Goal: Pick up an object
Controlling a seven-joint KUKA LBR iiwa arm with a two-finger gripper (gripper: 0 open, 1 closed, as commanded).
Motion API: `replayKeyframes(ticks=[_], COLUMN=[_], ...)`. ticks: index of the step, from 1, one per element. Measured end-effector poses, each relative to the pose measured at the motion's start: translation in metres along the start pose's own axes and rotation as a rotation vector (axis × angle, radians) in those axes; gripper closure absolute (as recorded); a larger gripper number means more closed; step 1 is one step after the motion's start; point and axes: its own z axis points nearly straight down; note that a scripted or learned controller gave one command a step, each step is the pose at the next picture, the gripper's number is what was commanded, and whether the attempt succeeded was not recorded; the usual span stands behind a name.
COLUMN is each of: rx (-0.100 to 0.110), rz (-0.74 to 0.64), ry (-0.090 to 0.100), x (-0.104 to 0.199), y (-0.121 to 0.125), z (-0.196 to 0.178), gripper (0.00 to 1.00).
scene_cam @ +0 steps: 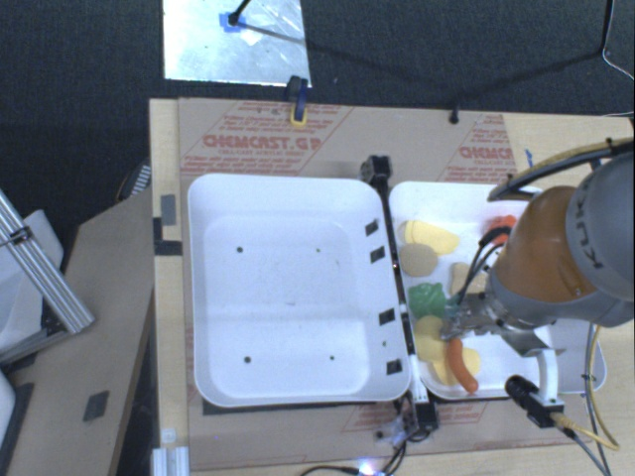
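Fingers: whether they are wide or narrow cannot be told, as the wrist body hides them. The gripper (454,327) is low inside the right bin (448,200), where the candidate objects lie clustered. It sits just above the upper end of an orange-red sausage (460,366) and beside a green piece (427,297). A yellow piece (430,234) and a tan round (419,259) lie farther back. Nothing is visibly gripped; the pick appears to be at the descent or closing step, probably on the sausage.

An orange sausage-shaped piece (457,365) lies flat, slightly slanted, just below the green toy (428,298), on a pale yellow piece (437,350).
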Motion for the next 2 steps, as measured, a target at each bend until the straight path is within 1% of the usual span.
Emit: replayKeyframes(ticks=[1, 2], rx=[-0.019, -0.020], rz=[-0.012, -0.008], ry=[-0.002, -0.004], x=[0.066, 0.096], y=[0.046, 0.148], z=[-0.104, -0.189], gripper=[1.00, 1.00])
